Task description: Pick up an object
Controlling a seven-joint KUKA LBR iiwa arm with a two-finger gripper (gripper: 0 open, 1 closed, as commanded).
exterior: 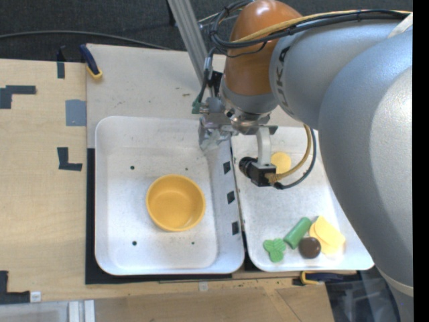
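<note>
A yellow bowl (pixel 175 202) sits upright in the middle of the left bin (pixel 114 146). The right bin (pixel 335 200) holds a green cylinder (pixel 297 232), a small green piece (pixel 273 249), a brown ball (pixel 309 247) and a yellow block (pixel 327 235) bunched at its front. A yellow round piece (pixel 281 161) lies farther back, partly behind a black fitting on the arm. My gripper (pixel 213 137) hangs over the far right corner of the left bin, by the divider between the bins, well behind the bowl. Nothing shows in it.
The large grey arm covers the right side and the back of the right bin. A slanted metal pole (pixel 188 32) rises behind the gripper. Clamps sit at the back left (pixel 92 62) and front right (pixel 314 278). Wooden bench (pixel 40 180) lies to the left.
</note>
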